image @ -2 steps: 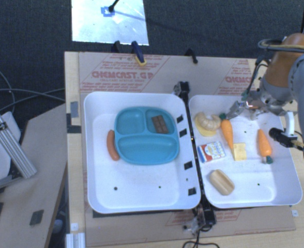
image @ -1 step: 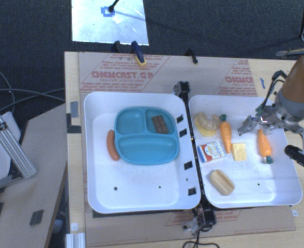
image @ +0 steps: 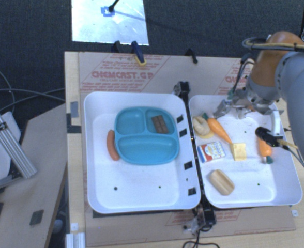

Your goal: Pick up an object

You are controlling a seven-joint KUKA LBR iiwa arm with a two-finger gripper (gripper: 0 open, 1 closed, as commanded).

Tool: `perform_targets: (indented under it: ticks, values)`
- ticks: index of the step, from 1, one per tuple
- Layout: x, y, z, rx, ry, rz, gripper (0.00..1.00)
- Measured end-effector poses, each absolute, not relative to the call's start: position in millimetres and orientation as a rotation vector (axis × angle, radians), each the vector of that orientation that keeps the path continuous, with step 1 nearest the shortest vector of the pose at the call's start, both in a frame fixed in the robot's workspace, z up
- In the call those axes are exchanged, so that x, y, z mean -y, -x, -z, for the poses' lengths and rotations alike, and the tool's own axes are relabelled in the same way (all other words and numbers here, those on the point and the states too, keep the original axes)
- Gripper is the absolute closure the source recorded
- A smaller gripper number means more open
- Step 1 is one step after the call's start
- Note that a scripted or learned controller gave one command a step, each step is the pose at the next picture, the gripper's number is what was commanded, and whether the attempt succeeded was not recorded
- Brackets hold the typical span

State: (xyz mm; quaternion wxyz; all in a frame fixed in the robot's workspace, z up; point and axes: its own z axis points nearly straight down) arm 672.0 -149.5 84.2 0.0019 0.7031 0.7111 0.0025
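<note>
My gripper [image: 225, 108] hangs low over the back of the right bin [image: 284, 192], close behind the leafy end of an orange carrot [image: 221, 129]. No object shows in its grasp. In that bin also lie a pale yellowish piece [image: 200, 126] against the carrot, a small red-and-white carton [image: 211, 151], a yellow cheese cube [image: 239, 151], a tan bread roll [image: 221, 182] and a small orange vegetable with a green tip [image: 264, 150] under the wrist.
The left bin [image: 105, 190] holds a blue divided plate [image: 144, 138] with a brown chocolate bar [image: 159, 123] in one compartment, and a red sausage [image: 111, 144] beside the plate. A black-clipped divider [image: 188, 138] separates the bins. The grey arm [image: 297, 81] covers the right bin's far right corner.
</note>
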Motion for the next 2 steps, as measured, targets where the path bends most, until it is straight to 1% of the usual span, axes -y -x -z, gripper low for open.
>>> perform_targets:
  ticks: [1,2]
  values:
    - [211.2,-648.2,-168.2,-2.211,-2.217,-0.004,0.0]
    - [204.4,-616.5,-81.8,-2.227,-2.223,-0.001,0.0]
